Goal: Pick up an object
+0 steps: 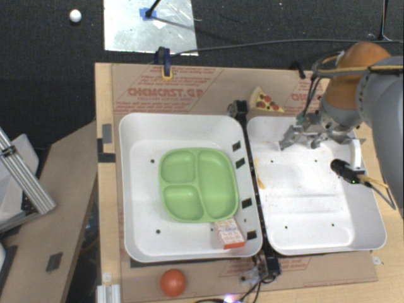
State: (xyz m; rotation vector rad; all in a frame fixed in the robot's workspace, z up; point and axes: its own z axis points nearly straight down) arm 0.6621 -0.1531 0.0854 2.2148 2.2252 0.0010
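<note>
Black cloth surrounds a brown worktop (189, 84), with a shiny silver sheet (126, 17) and a small white ball (76, 16) lying on the cloth beyond it. Two shallow white bins sit side by side on the worktop. The left bin (136, 169) holds a green divided plate (197, 183) lying flat near its middle. A small red-and-white box (228, 234) lies at the plate's near edge, close to the bin's near right corner. The grey arm (379, 100), orange-banded, reaches in from the right. Its end effector (298, 142) is poised over the far part of the right bin (315, 219), its two metal fingers (285, 142) spread apart with nothing between them. It is well apart from the plate and the box. Outside the bins, a toy pizza slice (266, 101) rests on the worktop just beyond the right bin's far left corner. An orange ball (173, 282) sits in front of the left bin. A blue clamp (164, 60) grips the worktop's far edge.
</note>
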